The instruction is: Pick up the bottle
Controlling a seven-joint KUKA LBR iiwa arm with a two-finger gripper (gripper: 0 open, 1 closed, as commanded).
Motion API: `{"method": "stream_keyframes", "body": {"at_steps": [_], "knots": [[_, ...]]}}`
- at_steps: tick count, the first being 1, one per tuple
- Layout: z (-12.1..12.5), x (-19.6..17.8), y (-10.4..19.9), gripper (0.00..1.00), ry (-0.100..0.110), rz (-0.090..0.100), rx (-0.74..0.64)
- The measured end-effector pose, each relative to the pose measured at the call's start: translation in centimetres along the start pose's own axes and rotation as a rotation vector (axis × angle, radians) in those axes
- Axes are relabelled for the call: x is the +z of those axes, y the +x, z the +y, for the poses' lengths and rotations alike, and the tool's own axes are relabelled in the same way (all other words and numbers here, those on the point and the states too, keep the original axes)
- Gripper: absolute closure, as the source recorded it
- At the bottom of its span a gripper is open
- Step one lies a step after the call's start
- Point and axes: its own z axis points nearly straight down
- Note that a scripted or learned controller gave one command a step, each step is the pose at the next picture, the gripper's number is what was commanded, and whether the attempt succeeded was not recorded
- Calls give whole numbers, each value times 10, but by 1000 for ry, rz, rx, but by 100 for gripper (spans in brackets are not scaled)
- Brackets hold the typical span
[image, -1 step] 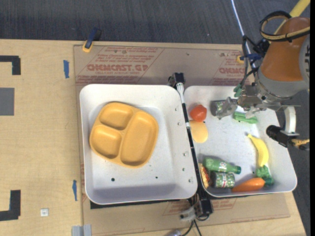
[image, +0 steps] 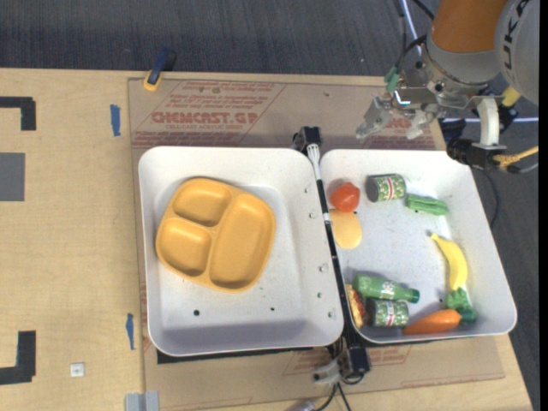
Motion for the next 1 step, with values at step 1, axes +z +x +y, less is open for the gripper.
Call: {"method": "stream_keyframes", "body": {"at_steps": [1], "knots": [[-53,80,27,0,3,1,-248]]}}
